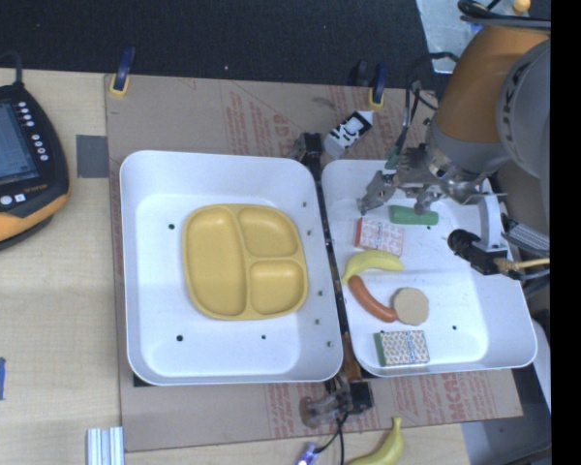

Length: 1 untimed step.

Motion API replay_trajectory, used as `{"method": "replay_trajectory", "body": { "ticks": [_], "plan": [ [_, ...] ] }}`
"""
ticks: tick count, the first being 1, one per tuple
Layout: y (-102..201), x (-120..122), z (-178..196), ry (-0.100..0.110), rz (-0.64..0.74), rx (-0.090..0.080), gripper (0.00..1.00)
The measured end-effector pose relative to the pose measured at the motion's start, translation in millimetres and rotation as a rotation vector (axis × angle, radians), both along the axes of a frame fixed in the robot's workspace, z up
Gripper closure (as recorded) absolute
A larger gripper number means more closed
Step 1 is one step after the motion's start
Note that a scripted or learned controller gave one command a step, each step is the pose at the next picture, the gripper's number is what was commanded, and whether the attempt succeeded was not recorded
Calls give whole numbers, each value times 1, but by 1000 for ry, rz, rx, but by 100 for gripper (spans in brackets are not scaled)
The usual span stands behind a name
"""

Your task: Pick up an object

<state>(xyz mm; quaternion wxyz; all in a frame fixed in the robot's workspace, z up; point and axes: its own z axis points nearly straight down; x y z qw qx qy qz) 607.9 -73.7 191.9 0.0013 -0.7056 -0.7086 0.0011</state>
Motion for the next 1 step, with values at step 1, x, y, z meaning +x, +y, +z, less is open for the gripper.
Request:
{"method": "replay_trajectory", "body": {
  "ticks": [1],
  "plan": [
    [-24,-51,-75,2,1,-1,0]
  ]
}}
